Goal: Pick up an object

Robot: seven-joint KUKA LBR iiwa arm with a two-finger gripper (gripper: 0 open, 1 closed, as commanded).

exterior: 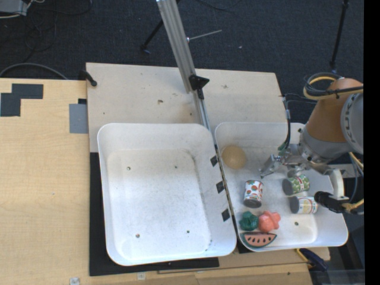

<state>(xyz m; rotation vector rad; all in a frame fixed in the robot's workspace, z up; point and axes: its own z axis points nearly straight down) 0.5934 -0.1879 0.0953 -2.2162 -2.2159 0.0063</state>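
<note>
Tool: the tool [274,164] is seen low over the right bin [332,233] — whether it is apart or together cannot be told.
Objects: a tan ball [234,157], spotted can [253,193] and watermelon slice [259,239] are spread across that bin.
Left bin: the left bin [119,141] is seen alongside.

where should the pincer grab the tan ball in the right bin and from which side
Take the tan ball across its widest middle, coming straight down from above. It is round, so any finger line works, but the right bin wall and divider lie close on its left. Its other sides look free; the spotted can sits apart, nearer the camera.
</note>
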